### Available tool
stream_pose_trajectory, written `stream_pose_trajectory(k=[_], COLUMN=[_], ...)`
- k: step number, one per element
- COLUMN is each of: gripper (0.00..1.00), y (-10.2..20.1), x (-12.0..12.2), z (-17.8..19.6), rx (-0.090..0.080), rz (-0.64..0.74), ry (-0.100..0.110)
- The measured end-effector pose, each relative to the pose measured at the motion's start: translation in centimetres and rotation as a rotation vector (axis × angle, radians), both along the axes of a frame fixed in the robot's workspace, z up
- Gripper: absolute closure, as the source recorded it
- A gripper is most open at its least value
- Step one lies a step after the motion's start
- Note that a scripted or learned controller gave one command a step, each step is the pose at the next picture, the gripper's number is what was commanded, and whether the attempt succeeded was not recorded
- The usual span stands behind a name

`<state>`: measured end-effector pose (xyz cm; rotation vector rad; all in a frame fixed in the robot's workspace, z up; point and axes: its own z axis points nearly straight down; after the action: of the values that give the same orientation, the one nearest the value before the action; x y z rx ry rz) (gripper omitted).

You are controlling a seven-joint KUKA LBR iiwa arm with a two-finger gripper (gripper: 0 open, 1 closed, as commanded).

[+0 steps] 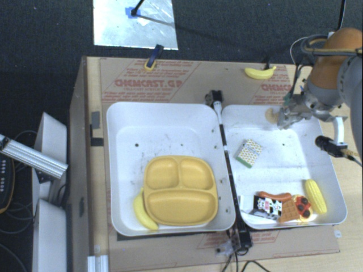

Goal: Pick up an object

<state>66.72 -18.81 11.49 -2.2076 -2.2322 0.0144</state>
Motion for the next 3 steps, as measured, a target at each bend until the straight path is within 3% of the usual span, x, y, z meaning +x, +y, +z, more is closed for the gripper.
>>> stream_pose_trajectory(k=[1, 3], gripper=[1.0, 1.0], y=[8.7, 8.6], x=[-5.1, -4.9], z=[-1.2, 1.0], rx=[0.006, 0.005], rz=[-0.008, -0.007], ry=[-0.009, -0.015])
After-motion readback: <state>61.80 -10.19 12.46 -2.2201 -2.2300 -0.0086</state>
